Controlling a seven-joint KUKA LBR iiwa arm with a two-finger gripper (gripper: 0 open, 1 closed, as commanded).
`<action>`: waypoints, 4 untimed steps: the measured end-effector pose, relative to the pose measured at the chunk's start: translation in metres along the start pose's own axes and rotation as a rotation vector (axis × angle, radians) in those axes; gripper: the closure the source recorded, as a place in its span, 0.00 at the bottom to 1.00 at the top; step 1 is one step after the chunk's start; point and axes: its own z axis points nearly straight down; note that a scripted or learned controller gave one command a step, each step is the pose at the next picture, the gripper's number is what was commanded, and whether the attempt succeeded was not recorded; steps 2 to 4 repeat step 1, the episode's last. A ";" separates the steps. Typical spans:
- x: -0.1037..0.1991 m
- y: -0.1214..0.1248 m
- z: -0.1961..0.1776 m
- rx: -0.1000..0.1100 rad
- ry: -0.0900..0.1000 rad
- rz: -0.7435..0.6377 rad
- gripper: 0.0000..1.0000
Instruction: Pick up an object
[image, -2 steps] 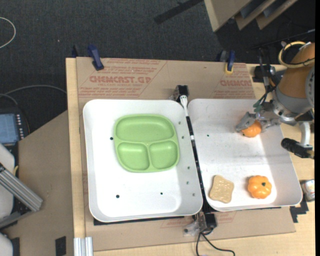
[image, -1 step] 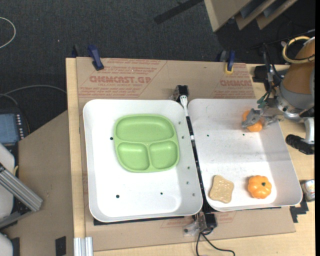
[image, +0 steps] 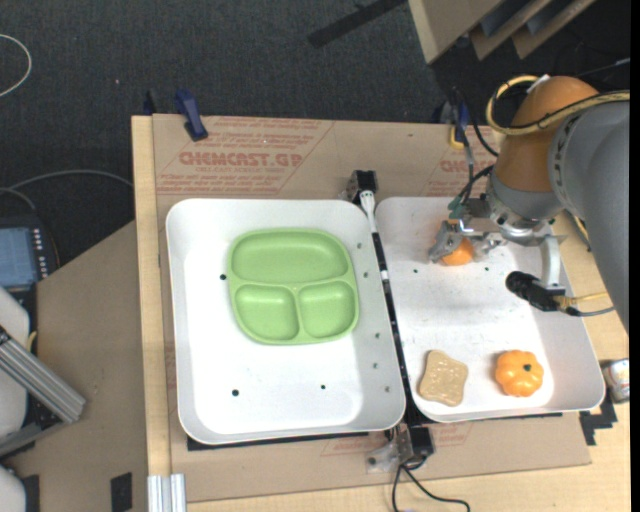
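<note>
Bench, cardboard-topped, bearing two shallow white plastic bins side by side. Left bin (image: 200, 330): holds one pale green moulded plastic tray (image: 293, 285) with three compartments (one long section at the far side, two smaller ones nearer the camera), lying flat near the bin's centre. Right bin (image: 470, 330): holds three items. First, a small round orange object (image: 457, 255) in the far part of the bin, partly covered by the gripper, its kind too hidden to tell. Second, a tan, roughly square biscuit-like piece (image: 443, 378) near the front edge. Third, an orange pumpkin-shaped toy with a dark stem (image: 519, 372) just beside the biscuit piece, toward the right. Grey arm with orange band (image: 545, 120) enters from the right; its two-finger gripper (image: 458, 240) is down in the far part of the right bin, directly over the small orange object and in contact with it. Finger spacing cannot be made out at this angle, nor whether the object sits between them.
</note>
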 end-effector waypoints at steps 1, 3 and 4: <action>0.072 0.016 -0.104 -0.030 0.011 -0.006 1.00; 0.072 0.016 -0.104 -0.030 0.011 -0.006 1.00; 0.072 0.016 -0.104 -0.030 0.011 -0.006 1.00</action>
